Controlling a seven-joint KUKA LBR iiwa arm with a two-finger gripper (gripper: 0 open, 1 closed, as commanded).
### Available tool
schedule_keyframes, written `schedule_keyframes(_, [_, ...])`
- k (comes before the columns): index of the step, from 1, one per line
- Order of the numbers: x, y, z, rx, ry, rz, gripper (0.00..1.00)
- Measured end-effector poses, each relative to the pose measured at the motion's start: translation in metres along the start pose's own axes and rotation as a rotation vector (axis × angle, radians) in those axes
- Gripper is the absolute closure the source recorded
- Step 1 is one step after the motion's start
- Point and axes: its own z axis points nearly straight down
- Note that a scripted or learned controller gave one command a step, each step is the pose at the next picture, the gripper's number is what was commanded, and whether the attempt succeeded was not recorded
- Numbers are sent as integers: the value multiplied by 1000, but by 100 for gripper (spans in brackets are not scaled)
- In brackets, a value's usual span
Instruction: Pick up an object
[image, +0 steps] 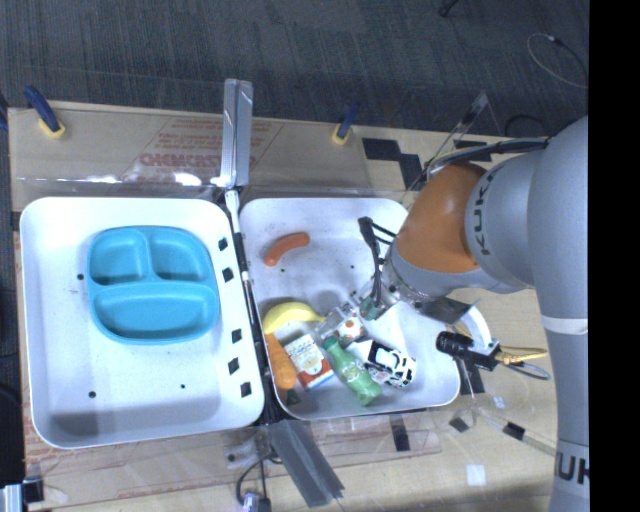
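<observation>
Gripper (362, 308): low in the right bin, at the upper edge of the heap; its tip is lost among the items, so whether it is open, closed or gripping cannot be told.
Arm (500, 225): grey, orange band (445, 220), entering from 3 o'clock.
Heap: lower half of the right bin (320, 215), from 9 round to 5 o'clock of the gripper.
Bottle (352, 372): green, just at 6 o'clock of the gripper; long axis runs 11 to 5 o'clock, the end nearer the gripper at 11.
Banana (288, 318): yellow, at 9 o'clock of the gripper, near it, long axis roughly 9 to 3.
Carrot (281, 364): orange, at 8 o'clock, along the bin's left wall, long axis 12 to 6.
Carton (308, 360): red and white, between carrot and bottle.
Toy (390, 363): black and white, at 5 o'clock of the gripper, close by.
Sausage (287, 247): orange-red, apart from the heap at 10 o'clock, long axis 8 to 2.
Left bin (50, 330): holds a blue tray (152, 282) (three compartments).
Bench (300, 140): brown board, blue clamps (45, 112) along the far edge.
Scissors (505, 357): on the bench outside the right bin, at 4 o'clock.
Floor (300, 50): dark carpet beyond the bench.
</observation>
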Motion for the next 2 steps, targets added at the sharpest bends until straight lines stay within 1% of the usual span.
schedule_keyframes(1, [0, 0, -8, 4, 2, -4, 100])
schedule_keyframes(2, [39, 32, -102, -1, -2, 46, 100])
